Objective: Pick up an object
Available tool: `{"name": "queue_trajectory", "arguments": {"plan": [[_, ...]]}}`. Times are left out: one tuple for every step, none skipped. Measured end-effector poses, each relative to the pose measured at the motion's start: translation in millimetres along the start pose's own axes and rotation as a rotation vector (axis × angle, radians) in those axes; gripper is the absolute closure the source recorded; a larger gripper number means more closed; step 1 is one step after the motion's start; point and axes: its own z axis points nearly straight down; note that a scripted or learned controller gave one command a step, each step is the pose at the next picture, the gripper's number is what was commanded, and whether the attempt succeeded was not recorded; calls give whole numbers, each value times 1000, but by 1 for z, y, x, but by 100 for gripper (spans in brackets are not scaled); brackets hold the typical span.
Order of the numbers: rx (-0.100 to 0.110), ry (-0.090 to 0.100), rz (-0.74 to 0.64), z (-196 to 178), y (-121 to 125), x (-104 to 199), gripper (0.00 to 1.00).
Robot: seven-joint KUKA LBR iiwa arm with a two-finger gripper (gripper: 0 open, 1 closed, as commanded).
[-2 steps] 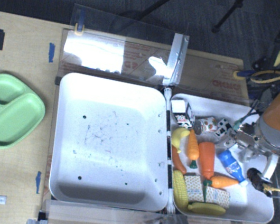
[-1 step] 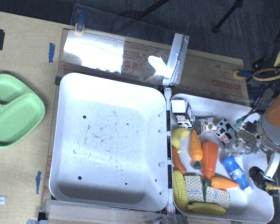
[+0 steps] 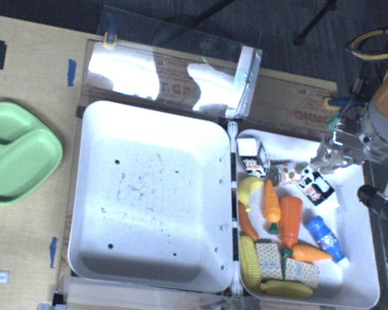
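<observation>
I cannot tell how wide my fingers (image 3: 327,160) stand; they hover over the far part of the right bin (image 3: 364,286). Near them lie smooth plastic carrots (image 3: 289,218), a knobbly corn cob (image 3: 248,260) and a blue bottle (image 3: 327,236). The left bin (image 3: 152,180) is scuffed white.

Bright, even light falls from above. Strong white glare washes out the clear panel (image 3: 171,72) at the upper middle of the frame. The white bins (image 3: 137,267) show soft shadows along their lower rims. Small details look slightly soft and grainy.
</observation>
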Motion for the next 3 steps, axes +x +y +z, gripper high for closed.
{"name": "queue_trajectory", "arguments": {"plan": [[0, -1, 0, 0, 0, 0, 0], [-4, 7, -63, 126, 25, -77, 0], [-4, -1, 110, 134, -7, -56, 0]]}}
